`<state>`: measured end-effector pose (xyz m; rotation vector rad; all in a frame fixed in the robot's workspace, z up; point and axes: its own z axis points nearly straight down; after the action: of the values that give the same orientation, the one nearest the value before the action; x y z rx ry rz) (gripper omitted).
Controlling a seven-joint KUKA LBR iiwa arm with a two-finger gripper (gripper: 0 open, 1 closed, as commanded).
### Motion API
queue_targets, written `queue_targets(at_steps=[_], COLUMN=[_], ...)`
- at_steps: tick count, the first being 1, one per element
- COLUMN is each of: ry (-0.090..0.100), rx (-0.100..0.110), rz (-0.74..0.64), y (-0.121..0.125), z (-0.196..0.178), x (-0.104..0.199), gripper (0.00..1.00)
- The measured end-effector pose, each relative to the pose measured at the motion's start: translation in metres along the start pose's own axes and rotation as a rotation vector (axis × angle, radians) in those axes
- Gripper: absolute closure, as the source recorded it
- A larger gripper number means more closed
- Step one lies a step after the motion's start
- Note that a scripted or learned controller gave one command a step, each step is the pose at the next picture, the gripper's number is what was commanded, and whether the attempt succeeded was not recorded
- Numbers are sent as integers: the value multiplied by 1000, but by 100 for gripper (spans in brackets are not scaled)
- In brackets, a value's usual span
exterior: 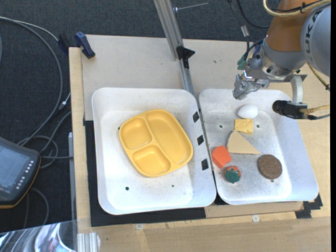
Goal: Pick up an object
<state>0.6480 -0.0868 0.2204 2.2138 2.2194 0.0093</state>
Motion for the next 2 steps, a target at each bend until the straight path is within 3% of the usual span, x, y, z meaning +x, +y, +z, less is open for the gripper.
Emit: queue_targets(at_steps=[1,2], ry=[0,0], rx=[-1,3], rz=[0,1], y=[6,7], z=[-64,-81], x=[5,5], gripper=[100,100])
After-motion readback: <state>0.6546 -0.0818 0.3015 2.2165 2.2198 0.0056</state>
